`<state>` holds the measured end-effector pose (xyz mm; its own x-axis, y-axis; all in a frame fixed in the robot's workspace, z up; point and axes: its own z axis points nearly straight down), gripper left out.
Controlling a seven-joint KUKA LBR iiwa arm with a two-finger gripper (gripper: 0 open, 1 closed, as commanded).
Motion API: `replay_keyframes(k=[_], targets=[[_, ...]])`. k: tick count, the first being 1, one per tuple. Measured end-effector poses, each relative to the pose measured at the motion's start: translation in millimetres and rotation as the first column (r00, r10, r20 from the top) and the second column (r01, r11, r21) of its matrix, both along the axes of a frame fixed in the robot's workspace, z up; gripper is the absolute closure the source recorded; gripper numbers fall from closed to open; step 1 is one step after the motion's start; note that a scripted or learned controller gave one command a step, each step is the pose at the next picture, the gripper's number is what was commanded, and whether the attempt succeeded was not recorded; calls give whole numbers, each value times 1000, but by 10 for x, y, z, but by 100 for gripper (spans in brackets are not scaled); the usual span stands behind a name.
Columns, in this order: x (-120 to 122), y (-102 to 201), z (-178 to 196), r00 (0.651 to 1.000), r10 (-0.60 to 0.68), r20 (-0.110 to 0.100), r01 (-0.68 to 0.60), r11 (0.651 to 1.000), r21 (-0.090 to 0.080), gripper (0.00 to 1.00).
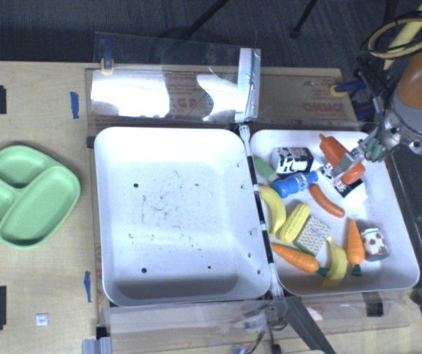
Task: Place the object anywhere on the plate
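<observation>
We are looking down on a pale wooden table carrying two shallow white bins side by side. The left bin is the larger, a smooth plastic tray with rounded corners, faint blue scribbles and a few dark specks on its floor. The right bin is sitting just beside it, crowded with toy food. A clear plastic sheet is catching glare behind the left bin.

Well apart from both bins, at the table's left edge, the green plate is lying flat, a glossy moulded dish split into three compartments.

The grey arm with its orange band is reaching in over the right bin's far corner. Its hand is hanging above the red and orange pieces there; we cannot tell whether it is clenched or released, or whether it is grasping anything.

In the right bin we are seeing a yellow banana against the left wall, a bumpy corn cob, a second banana, two orange carrots, a red sausage, a blue bottle, a black-and-white carton and a small patterned can. These things are lying close together, several touching.
</observation>
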<state>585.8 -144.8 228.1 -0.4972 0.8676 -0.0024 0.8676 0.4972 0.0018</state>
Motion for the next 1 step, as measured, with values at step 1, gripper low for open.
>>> replay_keyframes(k=[1], targets=[[-664,466,-423,1000,-18,-3,18,1000,2,100]])
